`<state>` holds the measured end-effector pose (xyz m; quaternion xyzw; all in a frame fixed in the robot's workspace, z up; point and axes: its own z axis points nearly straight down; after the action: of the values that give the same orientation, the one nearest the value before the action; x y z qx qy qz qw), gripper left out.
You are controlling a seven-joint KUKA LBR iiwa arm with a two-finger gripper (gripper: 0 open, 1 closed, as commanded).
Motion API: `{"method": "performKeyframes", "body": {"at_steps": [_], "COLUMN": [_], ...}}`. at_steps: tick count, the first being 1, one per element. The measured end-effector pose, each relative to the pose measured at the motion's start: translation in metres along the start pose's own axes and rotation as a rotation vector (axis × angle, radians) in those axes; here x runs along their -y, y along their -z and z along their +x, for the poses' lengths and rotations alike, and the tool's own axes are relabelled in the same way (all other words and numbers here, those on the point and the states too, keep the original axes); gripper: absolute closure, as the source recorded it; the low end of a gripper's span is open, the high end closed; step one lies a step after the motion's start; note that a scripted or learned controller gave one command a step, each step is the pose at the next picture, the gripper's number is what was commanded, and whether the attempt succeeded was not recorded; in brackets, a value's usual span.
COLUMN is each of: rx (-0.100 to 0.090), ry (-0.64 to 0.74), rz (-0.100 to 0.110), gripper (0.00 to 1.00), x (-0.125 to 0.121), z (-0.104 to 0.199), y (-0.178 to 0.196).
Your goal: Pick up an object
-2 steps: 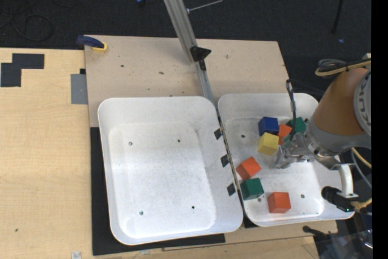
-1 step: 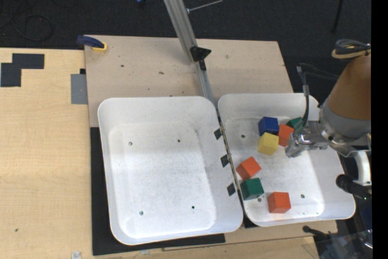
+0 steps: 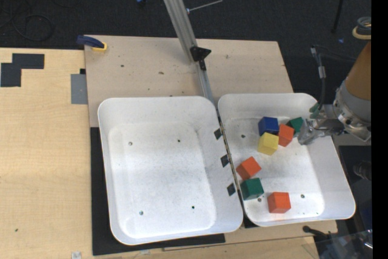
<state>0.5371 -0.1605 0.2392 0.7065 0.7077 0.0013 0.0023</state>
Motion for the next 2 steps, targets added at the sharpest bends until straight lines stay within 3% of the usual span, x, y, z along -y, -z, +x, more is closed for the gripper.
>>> {"method": "performKeyframes", "body": {"at_steps": [1, 2], "rx": [-0.001, -0.003], "ry": [0.000, 0.003], "rz": [0.005, 0.007], "gripper": [1.00, 1.00], "x": [0.000, -0.002], "z": [-0.001, 0.045], "y": [0.018, 0.021]}}
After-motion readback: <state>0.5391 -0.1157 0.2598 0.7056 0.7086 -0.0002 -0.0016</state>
